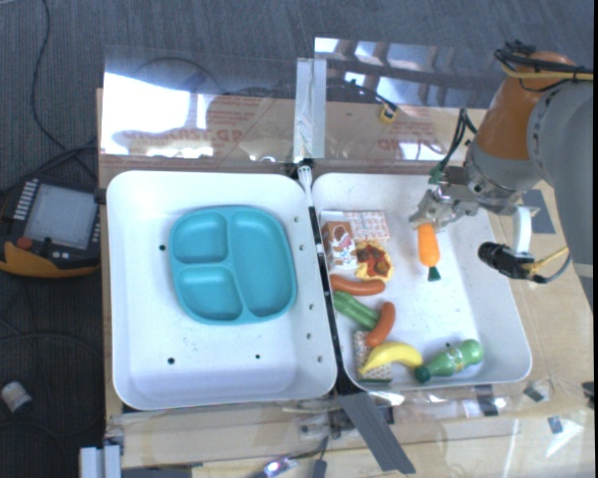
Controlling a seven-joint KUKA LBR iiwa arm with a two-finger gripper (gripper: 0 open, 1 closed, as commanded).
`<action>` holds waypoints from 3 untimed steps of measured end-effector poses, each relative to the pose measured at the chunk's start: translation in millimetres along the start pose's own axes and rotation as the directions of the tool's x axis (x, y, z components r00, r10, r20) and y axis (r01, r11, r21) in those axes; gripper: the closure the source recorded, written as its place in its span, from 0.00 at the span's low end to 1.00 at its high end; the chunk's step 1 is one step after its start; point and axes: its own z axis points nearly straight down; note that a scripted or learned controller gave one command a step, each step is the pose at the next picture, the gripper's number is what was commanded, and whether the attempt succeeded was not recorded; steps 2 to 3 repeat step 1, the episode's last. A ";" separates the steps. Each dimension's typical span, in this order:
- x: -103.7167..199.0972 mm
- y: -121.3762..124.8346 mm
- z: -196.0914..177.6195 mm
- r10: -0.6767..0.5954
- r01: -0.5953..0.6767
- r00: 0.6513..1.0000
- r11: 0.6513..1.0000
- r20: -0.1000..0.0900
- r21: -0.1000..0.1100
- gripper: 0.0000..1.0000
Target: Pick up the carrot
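A single fixed camera looks down from above the counter at a slant, far enough back to take in both white bins whole, along with dark floor around them. The claw sits in the upper right of the view, the arm entering from the right edge. The right bin lies directly below the claw; the left bin lies well to its left.
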 end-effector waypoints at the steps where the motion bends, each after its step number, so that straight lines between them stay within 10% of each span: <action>1: 40.9 -9.0 -87.0 0.057 -0.057 0.998 0.998 0.001 -0.001 1.00; 3: 40.9 -9.0 -87.0 0.057 -0.057 0.998 0.998 0.001 -0.001 1.00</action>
